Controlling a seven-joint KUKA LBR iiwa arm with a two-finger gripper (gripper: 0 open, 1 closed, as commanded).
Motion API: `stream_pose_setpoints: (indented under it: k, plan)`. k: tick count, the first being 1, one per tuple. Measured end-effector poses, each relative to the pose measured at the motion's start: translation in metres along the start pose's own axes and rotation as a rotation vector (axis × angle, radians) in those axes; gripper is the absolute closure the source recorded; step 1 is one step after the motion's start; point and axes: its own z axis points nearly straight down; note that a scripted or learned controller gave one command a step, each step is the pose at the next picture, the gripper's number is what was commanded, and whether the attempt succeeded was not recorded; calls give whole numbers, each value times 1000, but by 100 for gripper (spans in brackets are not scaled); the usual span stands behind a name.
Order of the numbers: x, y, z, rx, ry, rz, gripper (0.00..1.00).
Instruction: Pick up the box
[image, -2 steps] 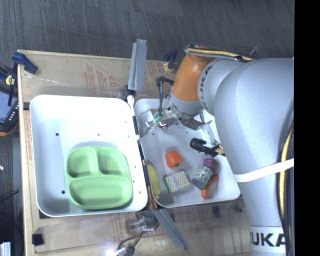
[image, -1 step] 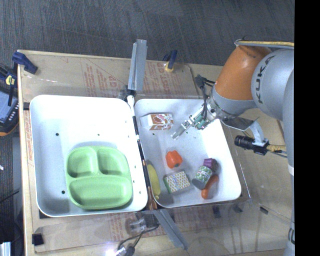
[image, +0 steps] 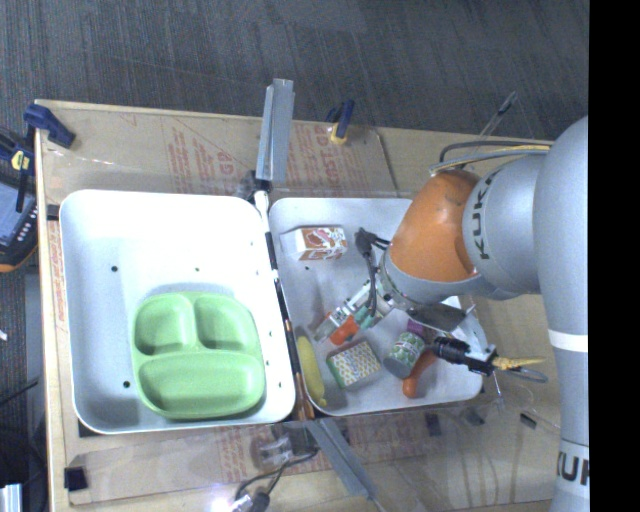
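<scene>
Right of centre, over the right bin (image: 290, 215): arm (image: 520, 230) reaching in from the right edge, orange band (image: 435, 235) bulking over the bin's middle. Gripper (image: 352, 318) low among the clutter, at or just above a small orange-and-white item (image: 343, 327). Cannot tell whether clenched or released; wrist and slant hide the tips. Nothing visibly held.

Box (image: 322, 242), small, red and white, lying flat near the upper left of the right bin, close to the far wall. Well apart from the gripper, untouched, clear on all sides.

Also in the right bin: patterned pouch (image: 354, 364) toward the lower middle, yellow banana-like piece (image: 311, 368) along the left wall, round tin (image: 404, 350) and a brown-orange piece (image: 418, 374) to its right. Left bin (image: 80, 230) carrying a green divided tray (image: 198, 355) in the lower half.

Step in hand, by judgement: approach, not yet a grasp of the box; gripper looks set over the wrong spot. Next move calls for lifting clear of the clutter, shifting toward the upper left of the bin, lining up across the box's short side, then descending. Far wall close by, so little room for the far finger.
</scene>
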Motion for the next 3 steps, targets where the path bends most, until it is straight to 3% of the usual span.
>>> stream_pose_setpoints:
  k: [1, 2, 3]
  plan:
    - [-1, 0, -10, 1, 0, -2, 100]
    - [59, 26, -141, -4, -4, -101, 100]
    - [-8, -27, -22, 0, 0, 53, 100]
